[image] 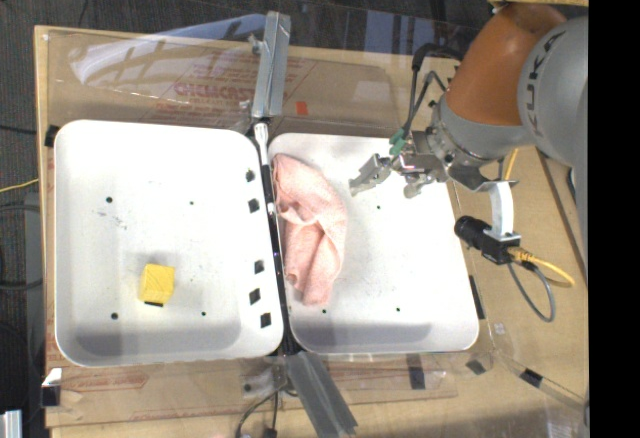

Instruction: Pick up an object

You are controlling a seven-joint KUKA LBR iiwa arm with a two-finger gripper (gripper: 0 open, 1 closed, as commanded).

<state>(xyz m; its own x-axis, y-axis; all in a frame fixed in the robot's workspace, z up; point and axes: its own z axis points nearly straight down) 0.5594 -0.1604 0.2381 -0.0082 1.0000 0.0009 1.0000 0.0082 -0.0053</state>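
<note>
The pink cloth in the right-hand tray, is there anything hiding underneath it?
Around the pink cloth the bare white floor of the right bin shows. The cloth lies crumpled by the divider, and whatever might sit beneath its folds is covered.

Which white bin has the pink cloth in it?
The right bin, the one under the pincer. The pink cloth lies along its left side. The left bin holds a small yellow block.

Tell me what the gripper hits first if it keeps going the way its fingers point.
Likely the pink cloth. The gripper points left across the right bin, with the cloth's upper end nearest in that line. Its height above the bin is unclear, so it might pass over.
</note>
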